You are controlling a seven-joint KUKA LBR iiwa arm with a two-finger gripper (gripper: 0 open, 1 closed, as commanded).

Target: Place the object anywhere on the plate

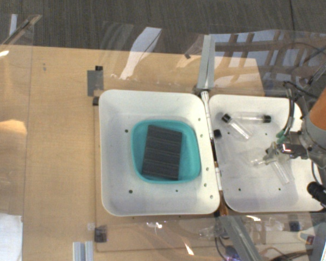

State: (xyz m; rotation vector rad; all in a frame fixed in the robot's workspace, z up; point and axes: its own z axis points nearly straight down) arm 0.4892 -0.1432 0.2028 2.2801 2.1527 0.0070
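Gripper (275, 153) is hanging over the right bin (250, 192), near its right edge, with the arm (321, 113) reaching in from that side. How wide it is standing cannot be told; glare and clear plastic are blurring it.

Objects: one clear tube (281, 172) is lying just beside the gripper, probably the piece being attempted, and capped clear tubes (244, 119) are lying toward the bin's far left corner. Nothing is visibly being held. A dark ridged block (162, 152) is already resting at the centre of the teal plate (192, 155), which is sitting in the middle of the left bin (115, 145).

Step in hand, as judged: picking. The tube is looking slick and prone to rolling, so closing across its width at mid-length is advisable, then lifting clear of the divider between the bins before crossing. Aiming for the plate's bare rim area beside the block is giving the most room.

Surroundings: the wooden bench (43, 145) is carrying both bins, with clear panels reflecting light along its far edge.
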